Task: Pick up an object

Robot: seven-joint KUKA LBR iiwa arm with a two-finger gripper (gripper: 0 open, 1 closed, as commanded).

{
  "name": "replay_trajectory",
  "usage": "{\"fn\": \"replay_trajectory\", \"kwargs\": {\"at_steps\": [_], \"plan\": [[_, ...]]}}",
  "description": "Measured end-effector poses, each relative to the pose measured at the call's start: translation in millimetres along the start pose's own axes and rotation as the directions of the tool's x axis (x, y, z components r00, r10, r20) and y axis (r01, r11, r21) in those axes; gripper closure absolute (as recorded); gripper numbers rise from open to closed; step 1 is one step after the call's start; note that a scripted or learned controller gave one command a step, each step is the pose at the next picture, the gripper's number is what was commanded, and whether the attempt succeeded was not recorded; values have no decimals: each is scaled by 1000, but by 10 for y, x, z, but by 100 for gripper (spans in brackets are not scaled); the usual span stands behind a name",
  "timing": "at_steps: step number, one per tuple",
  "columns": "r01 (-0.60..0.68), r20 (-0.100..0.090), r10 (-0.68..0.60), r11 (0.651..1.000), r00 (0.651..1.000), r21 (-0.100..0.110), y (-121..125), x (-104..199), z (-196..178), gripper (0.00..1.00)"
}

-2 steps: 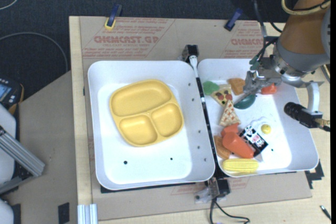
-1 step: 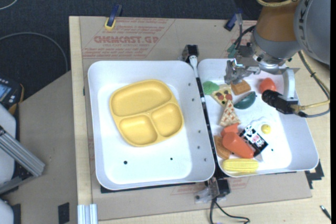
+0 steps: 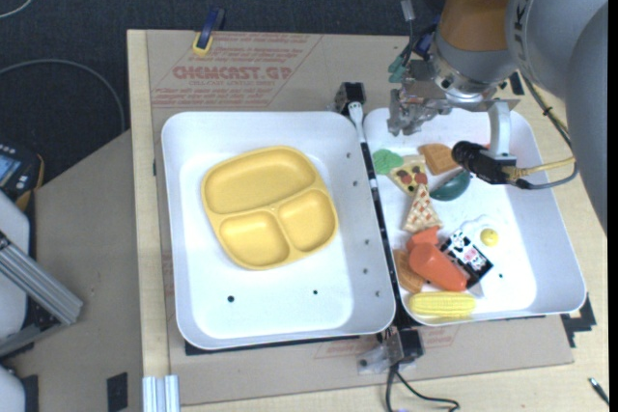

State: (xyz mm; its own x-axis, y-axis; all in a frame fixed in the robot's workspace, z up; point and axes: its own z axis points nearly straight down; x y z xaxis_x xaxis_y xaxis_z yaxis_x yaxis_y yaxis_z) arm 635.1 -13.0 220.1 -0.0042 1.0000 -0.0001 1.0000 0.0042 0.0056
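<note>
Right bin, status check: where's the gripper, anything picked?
Gripper over right bin far edge, nothing between fingers. Toy food piled in bin, untouched. Yellow tray in left bin.

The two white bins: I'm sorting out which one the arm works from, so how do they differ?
The left bin holds one yellow divided tray; the right bin holds a cluster of small toy foods, such as a corn cob and a pizza slice. The gripper hangs over the right bin's far end, not the left bin. Both are shallow and white.

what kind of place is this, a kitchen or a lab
Likely a robotics lab bench: a grey robot arm over two shallow white plastic bins, toy food like a yellow plastic corn cob, loose cables.
</note>
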Motion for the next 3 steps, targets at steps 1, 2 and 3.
{"fn": "replay_trajectory", "kwargs": {"at_steps": [1, 2, 3], "plan": [[0, 0, 0, 1000, 1000, 1, 62, 297, -85, 100], [-3, 1, 3, 1000, 1000, 3, 138, 357, 57, 100], [-3, 0, 3, 1000, 1000, 1, 165, 378, -142, 100]]}}
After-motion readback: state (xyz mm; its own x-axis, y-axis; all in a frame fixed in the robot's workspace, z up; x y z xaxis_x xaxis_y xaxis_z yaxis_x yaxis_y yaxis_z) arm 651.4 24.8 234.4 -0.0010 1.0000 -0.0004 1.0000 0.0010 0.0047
